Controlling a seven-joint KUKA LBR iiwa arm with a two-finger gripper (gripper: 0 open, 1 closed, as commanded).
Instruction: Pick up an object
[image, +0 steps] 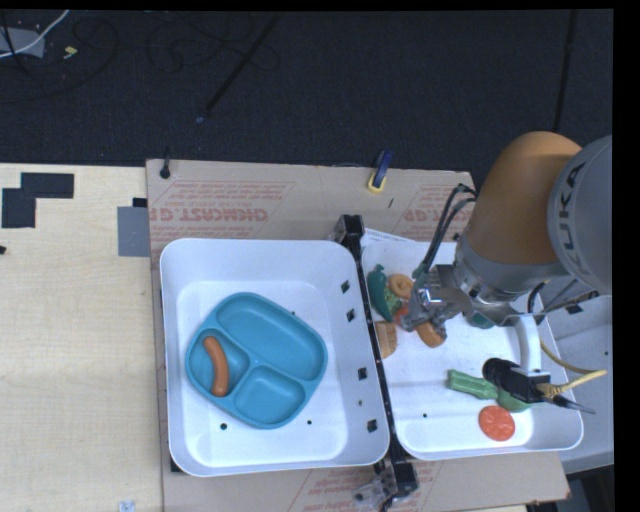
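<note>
You were working in a lab: a robot arm (540, 215) stood over a plywood bench (70, 350) with loose cables (40, 40) behind.

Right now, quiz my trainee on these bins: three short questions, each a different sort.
1. True or false: the hot dog lies in the blue tray.
2. The blue tray sits in which white bin: A) left B) right?
3. Fill in: the red disc lies near the right bin's ____ edge.

Key: 1 true; 2 A; 3 lower. The end effector hovers over the right bin's upper left clutter.
</note>
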